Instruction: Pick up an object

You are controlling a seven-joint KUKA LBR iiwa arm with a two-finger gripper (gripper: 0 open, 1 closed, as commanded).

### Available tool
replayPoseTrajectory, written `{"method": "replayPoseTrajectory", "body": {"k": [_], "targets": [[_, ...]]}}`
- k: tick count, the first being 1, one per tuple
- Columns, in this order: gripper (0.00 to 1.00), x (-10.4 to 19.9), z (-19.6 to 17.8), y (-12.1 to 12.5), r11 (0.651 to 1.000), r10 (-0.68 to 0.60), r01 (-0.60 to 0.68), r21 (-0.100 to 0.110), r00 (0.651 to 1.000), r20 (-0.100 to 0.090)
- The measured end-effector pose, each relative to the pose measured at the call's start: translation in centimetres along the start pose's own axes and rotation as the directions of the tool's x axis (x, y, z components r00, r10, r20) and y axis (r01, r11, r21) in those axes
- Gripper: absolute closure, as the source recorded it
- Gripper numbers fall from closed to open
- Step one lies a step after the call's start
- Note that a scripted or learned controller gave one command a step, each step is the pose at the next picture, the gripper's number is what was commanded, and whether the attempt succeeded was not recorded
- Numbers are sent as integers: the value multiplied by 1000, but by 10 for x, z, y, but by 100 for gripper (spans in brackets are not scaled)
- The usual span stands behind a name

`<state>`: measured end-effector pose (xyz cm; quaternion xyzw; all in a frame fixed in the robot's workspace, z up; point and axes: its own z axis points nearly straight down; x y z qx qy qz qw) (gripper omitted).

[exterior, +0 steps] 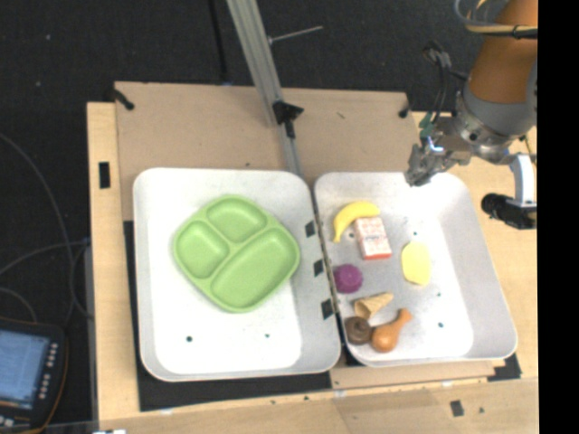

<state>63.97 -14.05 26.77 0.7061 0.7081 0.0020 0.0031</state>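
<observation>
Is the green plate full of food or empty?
Empty. The green plate in the left bin shows three bare compartments. The banana and the other toy foods lie in the right bin.

Green tray [237,253], yellow banana [354,216], purple ball [348,278].

Grey arm [493,98] with orange band, tool [420,172] pointing down-left

Green divided plate [237,253] in left bin [154,333], metal pole [258,52] behind
</observation>
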Motion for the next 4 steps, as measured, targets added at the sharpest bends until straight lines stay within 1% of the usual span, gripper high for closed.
{"method": "replayPoseTrajectory", "body": {"k": [1,2,3,4], "targets": [[100,61,1,-1,1000,-5,5,6,1000,-3],[100,120,-1,5,1000,-5,5,5,1000,-3],[100,173,0,12,1000,-5,5,5,1000,-3],[100,216,9,12,1000,-3,3,8,1000,-2]]}}
